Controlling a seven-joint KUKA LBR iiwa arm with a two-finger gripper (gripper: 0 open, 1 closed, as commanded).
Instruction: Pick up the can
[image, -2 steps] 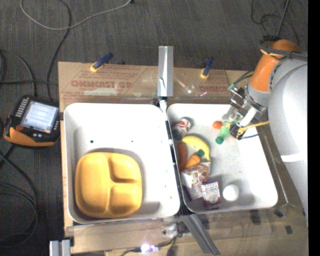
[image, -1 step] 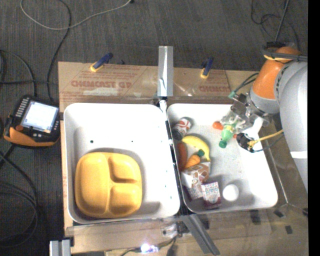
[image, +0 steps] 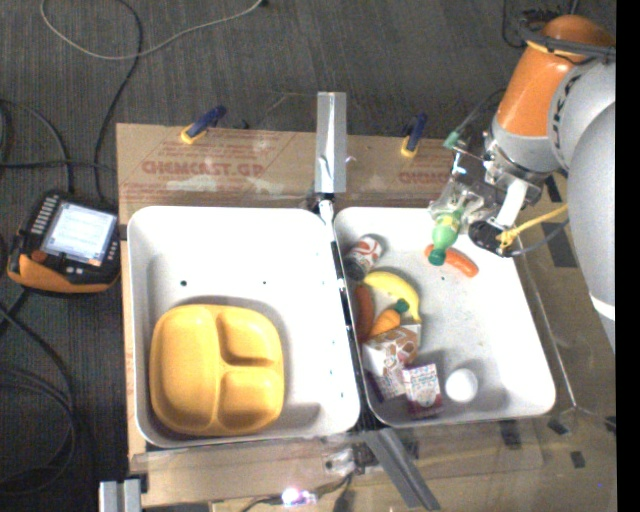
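Note:
The can (image: 366, 251) is small, silver with a red patch, and lies on its side at the back left of the right bin (image: 520, 330), close to the divider. My gripper (image: 455, 212) hangs over the back middle of that bin, well to the right of the can and apart from it. A green bottle-shaped toy (image: 443, 234) with an orange tip sits directly under the gripper, its upper end meeting it. Whether the toy is held is unclear.
An orange-red sausage toy (image: 462, 263) lies beside the green toy. A banana (image: 396, 291), a carrot (image: 386, 321), a carton (image: 394, 354), a small box (image: 421, 386) and a white disc (image: 461, 385) fill the bin's left and front. The left bin (image: 150, 235) holds a yellow divided tray (image: 217, 367).

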